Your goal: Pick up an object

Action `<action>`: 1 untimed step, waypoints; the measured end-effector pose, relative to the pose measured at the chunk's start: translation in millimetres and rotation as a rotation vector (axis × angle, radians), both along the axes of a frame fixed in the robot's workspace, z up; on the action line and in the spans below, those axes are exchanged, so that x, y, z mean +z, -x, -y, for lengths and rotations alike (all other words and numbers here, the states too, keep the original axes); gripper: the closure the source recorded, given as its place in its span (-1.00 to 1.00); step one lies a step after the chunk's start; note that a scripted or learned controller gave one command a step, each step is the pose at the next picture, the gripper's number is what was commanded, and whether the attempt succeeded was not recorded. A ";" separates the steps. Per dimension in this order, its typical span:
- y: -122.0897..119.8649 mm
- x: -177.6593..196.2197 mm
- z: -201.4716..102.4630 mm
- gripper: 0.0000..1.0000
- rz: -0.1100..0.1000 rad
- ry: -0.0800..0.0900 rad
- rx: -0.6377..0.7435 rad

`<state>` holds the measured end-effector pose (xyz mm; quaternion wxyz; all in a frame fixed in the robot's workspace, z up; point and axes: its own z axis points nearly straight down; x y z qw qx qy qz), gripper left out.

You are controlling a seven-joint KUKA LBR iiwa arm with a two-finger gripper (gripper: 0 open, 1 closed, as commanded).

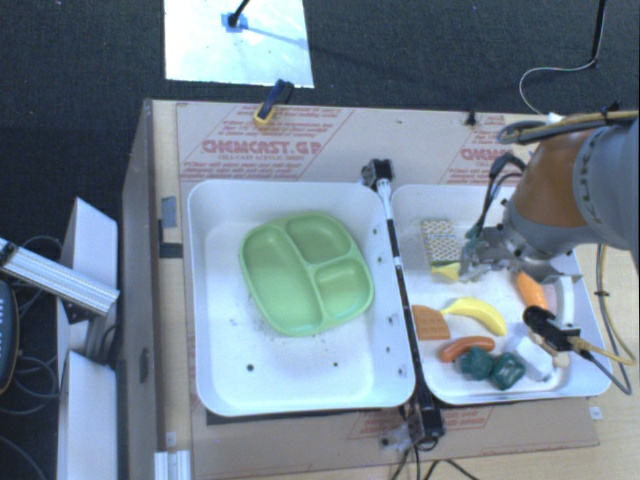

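Toy food in the right bin, gripper low above it.
Nearest lie a green block [492,367], sausage [466,348] and banana [476,314], its length running left-right; the gripper [478,257] hangs just beyond, its grip hidden.

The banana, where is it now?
The banana lies in the right bin, between the orange slice on its left and the carrot.

Two white bins [215,268] hold one green divided plate [305,273], one banana [476,314], one carrot [530,290] and one sausage [466,348].
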<state>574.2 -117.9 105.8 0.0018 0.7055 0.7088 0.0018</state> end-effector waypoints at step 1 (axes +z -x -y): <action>0.0 0.0 0.0 -1.00 0.000 0.000 0.000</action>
